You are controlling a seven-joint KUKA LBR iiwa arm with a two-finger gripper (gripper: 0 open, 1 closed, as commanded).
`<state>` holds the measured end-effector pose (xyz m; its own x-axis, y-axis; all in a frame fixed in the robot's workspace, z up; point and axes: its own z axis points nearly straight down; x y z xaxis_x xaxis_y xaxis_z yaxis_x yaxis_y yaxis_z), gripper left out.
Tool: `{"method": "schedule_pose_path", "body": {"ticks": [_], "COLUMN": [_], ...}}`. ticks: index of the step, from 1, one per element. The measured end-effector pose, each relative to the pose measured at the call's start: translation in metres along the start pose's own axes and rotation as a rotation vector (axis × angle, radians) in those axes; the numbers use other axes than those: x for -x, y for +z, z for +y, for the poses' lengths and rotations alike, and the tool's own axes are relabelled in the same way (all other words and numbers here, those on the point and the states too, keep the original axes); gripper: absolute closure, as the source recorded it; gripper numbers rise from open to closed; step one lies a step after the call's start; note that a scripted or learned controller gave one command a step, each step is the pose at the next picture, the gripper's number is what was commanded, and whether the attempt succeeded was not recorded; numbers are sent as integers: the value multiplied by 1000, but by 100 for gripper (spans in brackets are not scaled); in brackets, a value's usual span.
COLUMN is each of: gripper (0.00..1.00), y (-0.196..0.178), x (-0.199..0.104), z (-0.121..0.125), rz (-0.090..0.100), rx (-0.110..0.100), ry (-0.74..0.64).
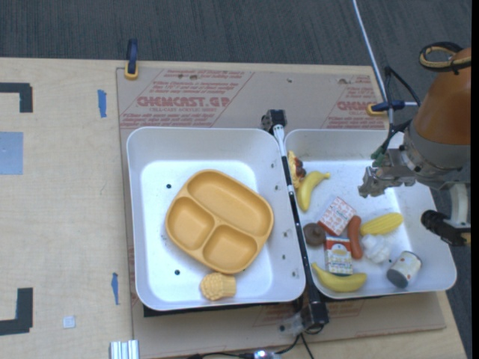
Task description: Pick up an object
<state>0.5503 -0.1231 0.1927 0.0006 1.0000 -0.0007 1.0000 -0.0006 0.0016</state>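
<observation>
We see two shallow white bins side by side on the bench, the left bin (142, 200) and the right bin (441, 271). The grey arm (445, 118) with its orange band reaches in from the right, over the right bin's far right part. In the left bin lies a yellow three-compartment plate (218, 220), and just beside its near edge sits a small yellow corn-like piece (217, 285). The gripper (374, 182) hangs over the right bin's upper middle with nothing between its fingers; we cannot tell whether they are spread or pressed together. Below it the right bin holds the small things to pick: a banana (310, 188) near the divider, a second banana (340, 279) at the near edge, a corn cob (381, 224), a red sausage (355, 237), a checked packet (337, 215), a brown round piece (314, 235), and a grey-and-white can (404, 268) on its side.
</observation>
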Motion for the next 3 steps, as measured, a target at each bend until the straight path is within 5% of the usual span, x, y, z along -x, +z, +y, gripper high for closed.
{"method": "schedule_pose_path", "body": {"ticks": [1,2,3], "gripper": [0,0,0], "y": [0,105,107], "x": [0,-2,-28], "z": [0,67,20], "rz": [0,0,1], "rx": [0,1,0], "ry": [0,-2,0]}}
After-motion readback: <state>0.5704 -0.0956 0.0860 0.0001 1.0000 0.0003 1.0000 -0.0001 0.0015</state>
